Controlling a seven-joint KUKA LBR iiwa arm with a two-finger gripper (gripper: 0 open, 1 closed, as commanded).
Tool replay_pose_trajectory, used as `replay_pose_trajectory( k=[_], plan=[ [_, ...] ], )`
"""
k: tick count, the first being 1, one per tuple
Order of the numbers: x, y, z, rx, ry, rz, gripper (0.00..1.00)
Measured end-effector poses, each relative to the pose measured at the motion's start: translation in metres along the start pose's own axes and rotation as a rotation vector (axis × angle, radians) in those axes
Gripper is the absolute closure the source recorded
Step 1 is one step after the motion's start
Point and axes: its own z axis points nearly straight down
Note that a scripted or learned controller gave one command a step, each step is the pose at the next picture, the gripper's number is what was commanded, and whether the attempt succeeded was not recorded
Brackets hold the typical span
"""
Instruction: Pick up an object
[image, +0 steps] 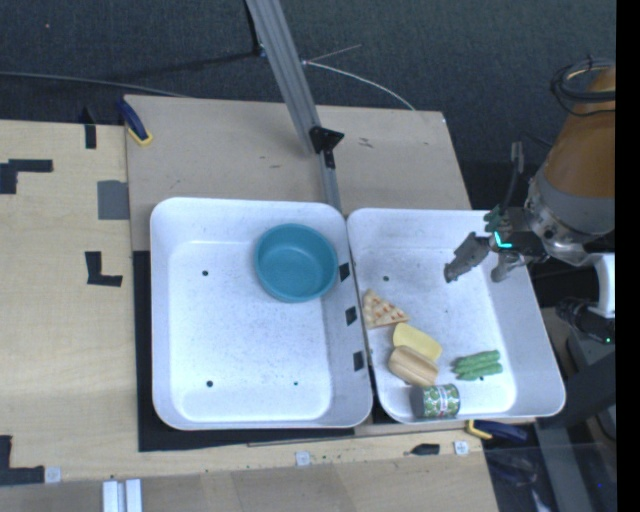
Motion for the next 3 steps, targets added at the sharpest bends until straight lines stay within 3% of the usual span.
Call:
replay_pose_trajectory(
  k=[1,3],
  plan=[
    [0.000,0.000,0.000,-0.001,0.000,0.000,0.00],
    [0.006,-0.002,0.104,0.005,0.000,0.002,0.00]
  ],
)
